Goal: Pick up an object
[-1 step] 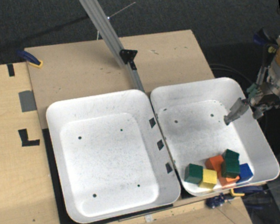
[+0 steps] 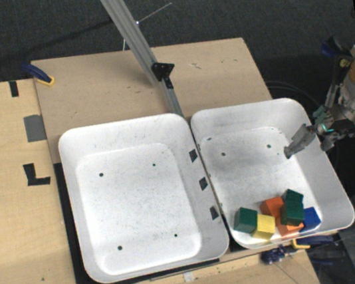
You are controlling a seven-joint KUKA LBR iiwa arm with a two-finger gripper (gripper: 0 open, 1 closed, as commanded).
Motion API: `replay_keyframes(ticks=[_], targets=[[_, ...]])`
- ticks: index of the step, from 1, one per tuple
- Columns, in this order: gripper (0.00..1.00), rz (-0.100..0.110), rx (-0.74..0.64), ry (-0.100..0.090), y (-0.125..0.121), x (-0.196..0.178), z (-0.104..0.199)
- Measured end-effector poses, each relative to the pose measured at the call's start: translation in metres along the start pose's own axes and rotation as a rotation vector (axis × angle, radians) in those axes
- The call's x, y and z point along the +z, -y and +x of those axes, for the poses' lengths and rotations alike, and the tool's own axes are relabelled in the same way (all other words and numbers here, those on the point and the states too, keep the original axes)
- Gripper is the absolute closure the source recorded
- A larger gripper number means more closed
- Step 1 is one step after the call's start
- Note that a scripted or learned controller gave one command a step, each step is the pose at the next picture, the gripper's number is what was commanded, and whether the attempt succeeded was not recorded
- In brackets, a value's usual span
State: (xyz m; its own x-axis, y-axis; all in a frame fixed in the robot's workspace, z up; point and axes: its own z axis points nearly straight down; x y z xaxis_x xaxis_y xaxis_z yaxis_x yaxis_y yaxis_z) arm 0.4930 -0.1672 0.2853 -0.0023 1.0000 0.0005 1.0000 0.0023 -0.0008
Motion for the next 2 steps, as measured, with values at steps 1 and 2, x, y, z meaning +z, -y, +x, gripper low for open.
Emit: replay_keyframes(ticks=[1, 2], targets=[[0.0, 0.007, 0.002, -0.001, 0.001, 0.063, -0.004], [0.0, 0.008, 0.002, -0.002, 0.005, 0.128, -0.003]])
